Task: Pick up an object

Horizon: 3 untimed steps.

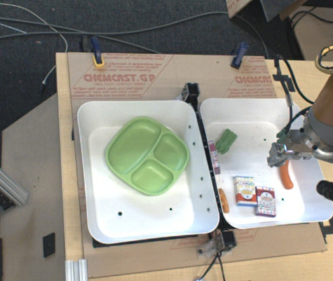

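Note:
My gripper [279, 156] hangs low over the right side of the right bin [254, 111], at the end of the grey arm with its orange band. An orange carrot-like piece [287, 178] lies directly below and slightly right of it, its upper end hidden under the gripper. I cannot tell whether the two touch. Further left in the same bin lie a green block [226, 140], a blue and yellow small box [244, 191] and a red small box [265, 202].
A green divided plate [148, 155] fills the middle of the left bin [96, 204]. A purple strip [214, 157] and a small orange stick [224, 200] lie along the right bin's left wall. Clamps and cables sit at the bench's far edge.

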Available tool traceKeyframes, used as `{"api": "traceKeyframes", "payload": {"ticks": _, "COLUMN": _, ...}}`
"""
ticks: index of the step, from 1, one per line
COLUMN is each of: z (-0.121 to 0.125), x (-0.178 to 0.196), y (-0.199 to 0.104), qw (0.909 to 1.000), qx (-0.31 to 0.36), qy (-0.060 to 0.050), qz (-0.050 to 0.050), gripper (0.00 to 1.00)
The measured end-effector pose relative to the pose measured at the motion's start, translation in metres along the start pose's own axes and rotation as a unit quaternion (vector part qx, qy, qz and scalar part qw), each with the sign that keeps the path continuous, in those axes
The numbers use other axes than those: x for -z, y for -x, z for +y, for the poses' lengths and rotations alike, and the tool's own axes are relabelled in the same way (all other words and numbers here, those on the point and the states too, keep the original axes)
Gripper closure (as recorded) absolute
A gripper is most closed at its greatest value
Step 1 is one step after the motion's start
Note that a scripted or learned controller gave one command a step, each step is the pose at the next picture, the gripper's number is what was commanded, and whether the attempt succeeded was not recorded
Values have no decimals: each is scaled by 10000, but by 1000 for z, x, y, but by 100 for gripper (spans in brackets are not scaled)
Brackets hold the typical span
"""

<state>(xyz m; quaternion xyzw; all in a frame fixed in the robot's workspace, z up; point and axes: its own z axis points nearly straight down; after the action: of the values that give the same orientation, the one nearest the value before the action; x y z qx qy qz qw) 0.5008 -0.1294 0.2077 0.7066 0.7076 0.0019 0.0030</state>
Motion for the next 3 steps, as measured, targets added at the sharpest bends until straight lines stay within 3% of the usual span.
{"api": "traceKeyframes", "payload": {"ticks": 1, "z": 1, "x": 9, "y": 0, "qw": 10000, "qx": -3, "qy": -21, "qz": 6, "gripper": 100}}
{"api": "traceKeyframes", "payload": {"ticks": 3, "z": 45, "x": 18, "y": -74, "qw": 10000, "qx": 4, "qy": -27, "qz": 10, "gripper": 100}}
